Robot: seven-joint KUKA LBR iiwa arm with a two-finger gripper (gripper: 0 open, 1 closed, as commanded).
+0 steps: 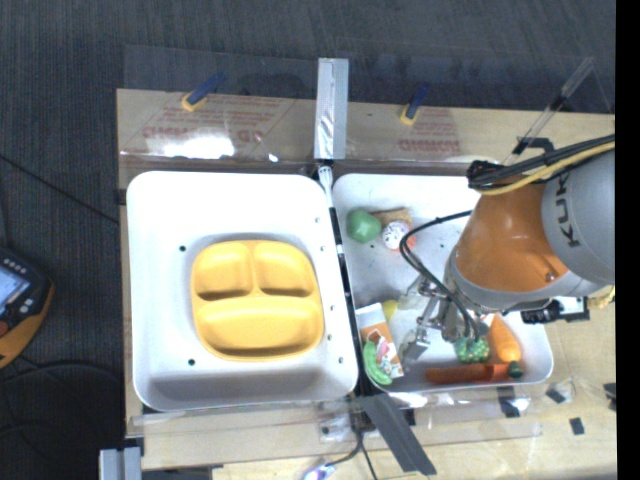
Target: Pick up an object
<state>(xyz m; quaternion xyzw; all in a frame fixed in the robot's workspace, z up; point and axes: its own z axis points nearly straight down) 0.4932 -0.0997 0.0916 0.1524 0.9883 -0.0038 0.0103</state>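
Stage: reach, no lift yet | pincer (432, 330) low in right bin (440, 190), grip state cannot be told | objects (green ball (363, 226), carrot (505, 340), red pepper (462, 374)) lie on bin floor | left: grasp, raise.

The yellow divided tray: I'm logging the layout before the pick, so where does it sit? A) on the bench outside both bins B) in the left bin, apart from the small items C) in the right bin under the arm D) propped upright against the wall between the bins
B: the yellow divided tray lies flat in the left bin, while the small items, such as the green ball, sit in the right bin.
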